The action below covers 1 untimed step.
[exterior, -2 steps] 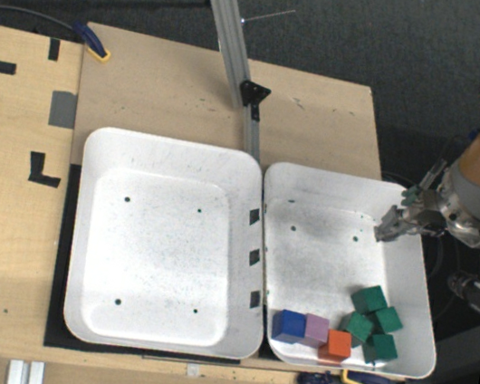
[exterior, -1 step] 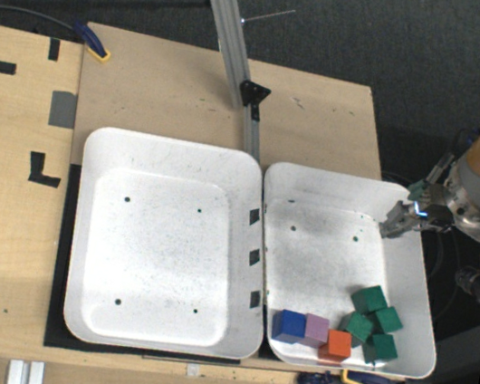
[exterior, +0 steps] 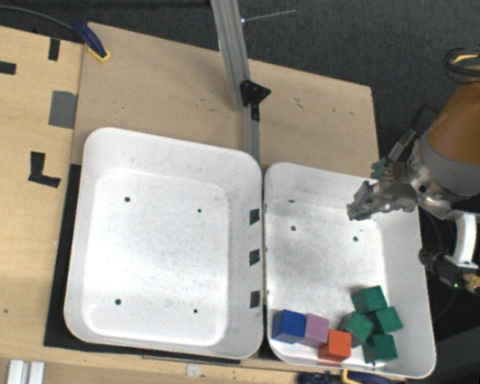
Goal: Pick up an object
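Table point(exterior: 194, 86), pale wooden board, carrying two shallow white plastic bins side by side.
Left bin point(exterior: 86, 233): speckled floor, nothing to grasp in it.
Right bin point(exterior: 307, 226): all the blocks lie bunched at its near edge.
Arm point(exterior: 472, 126), grey with an orange band, entering from the right; its dark end effector point(exterior: 369, 203) hangs over the far part of the right bin, well apart from the blocks. Nothing is seen in its grasp; how it is set cannot be told, since it reads as one dark mass.
Green blocks point(exterior: 374, 320), a cluster of about four, touching one another.
Blue cube point(exterior: 291, 325), lilac cube point(exterior: 316, 329) and orange cube point(exterior: 338, 344), in a row, touching.

Judgement: the blue cube, free on its left side, looks the easiest pick; descend squarely, clear of the bin wall. Outlines within the green cluster are hard to separate.
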### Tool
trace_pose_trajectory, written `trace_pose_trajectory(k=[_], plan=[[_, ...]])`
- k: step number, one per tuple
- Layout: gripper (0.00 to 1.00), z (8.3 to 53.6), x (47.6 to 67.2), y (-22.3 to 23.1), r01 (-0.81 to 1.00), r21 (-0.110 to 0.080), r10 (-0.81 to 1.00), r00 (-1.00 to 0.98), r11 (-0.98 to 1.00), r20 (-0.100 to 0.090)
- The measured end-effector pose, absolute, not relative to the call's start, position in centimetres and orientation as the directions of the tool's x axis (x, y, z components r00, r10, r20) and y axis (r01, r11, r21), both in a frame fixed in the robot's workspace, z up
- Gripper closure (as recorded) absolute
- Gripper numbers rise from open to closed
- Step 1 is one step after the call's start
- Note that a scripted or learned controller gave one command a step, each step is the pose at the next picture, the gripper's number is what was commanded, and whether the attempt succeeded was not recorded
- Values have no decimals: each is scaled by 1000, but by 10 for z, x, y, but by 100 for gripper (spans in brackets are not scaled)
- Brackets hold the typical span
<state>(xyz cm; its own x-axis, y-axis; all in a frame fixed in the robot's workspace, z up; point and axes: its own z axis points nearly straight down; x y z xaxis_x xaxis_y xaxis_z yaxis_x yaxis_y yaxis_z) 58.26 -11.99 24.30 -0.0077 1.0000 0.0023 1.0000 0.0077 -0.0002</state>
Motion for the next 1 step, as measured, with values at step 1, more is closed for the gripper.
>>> trace_pose_trajectory(k=[1], plan=[[100, 244, 606, -66, 1000, 0, 1000, -7, 7, 2]])
